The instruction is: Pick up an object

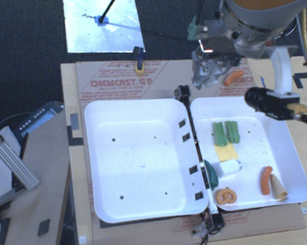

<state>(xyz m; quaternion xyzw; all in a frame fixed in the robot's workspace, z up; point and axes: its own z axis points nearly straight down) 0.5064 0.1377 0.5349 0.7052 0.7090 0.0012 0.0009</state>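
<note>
Sitting on the left of the bench, a shallow white plastic bin [137, 157], pressing side by side against a second shallow white plastic bin [286, 152] along a seam of black clips [188, 138].

Leaning against that seam, inside the second bin's left wall, a dark green rounded piece [211, 174]. Hanging high over the brown cardboard sheet [119, 81], beyond the second bin's far rim, the grey metal gripper [211, 73]; not showing clearly enough to tell whether spread or pressed together.

Resting near the second bin's front rim, an orange ring-shaped piece [225, 196]. Lying side by side toward the far end, touching each other, two green sticks [226, 132]; sitting just in front of them, a flat yellow square [226, 152], with a small white block [231, 166] touching its near edge.

Showing just to the right of the gripper, a small orange sausage-shaped piece [234, 77]; impossible to tell whether being pinched or merely lying beside it.

Lying toward the front right corner, an orange-red sausage [265, 180], with a tan cone [277, 186] just beside it.
</note>
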